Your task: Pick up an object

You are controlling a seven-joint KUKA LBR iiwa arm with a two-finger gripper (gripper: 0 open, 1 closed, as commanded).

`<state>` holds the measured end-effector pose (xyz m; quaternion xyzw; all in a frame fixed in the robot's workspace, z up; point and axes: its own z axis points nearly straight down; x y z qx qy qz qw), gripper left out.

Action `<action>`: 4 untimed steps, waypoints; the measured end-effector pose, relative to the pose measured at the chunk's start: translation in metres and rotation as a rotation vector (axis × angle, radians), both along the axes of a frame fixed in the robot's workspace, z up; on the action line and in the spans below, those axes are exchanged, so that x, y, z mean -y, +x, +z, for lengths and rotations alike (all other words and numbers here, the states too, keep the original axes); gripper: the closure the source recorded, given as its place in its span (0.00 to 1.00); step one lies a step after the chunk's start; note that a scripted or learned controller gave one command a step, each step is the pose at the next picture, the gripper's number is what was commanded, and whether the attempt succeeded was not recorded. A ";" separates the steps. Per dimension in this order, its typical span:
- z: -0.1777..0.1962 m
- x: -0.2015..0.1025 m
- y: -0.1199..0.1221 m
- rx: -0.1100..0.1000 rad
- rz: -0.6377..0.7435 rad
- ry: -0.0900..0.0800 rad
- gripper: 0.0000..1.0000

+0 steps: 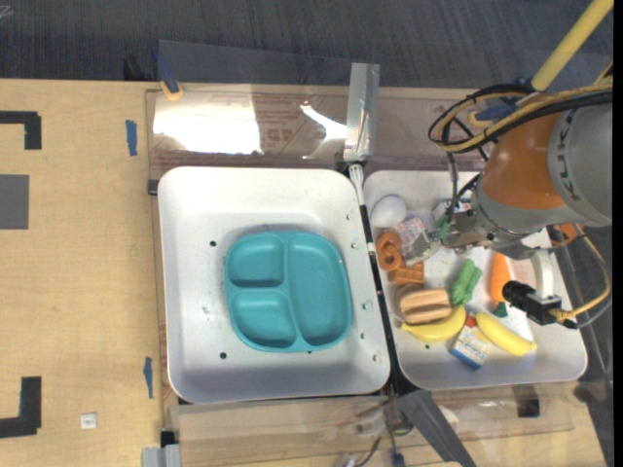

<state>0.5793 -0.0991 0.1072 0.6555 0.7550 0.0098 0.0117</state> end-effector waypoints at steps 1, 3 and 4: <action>-0.016 0.005 0.056 -0.061 0.143 0.009 0.00; -0.019 0.027 0.076 -0.076 -0.060 -0.009 0.00; -0.006 0.029 0.077 -0.075 -0.060 -0.012 1.00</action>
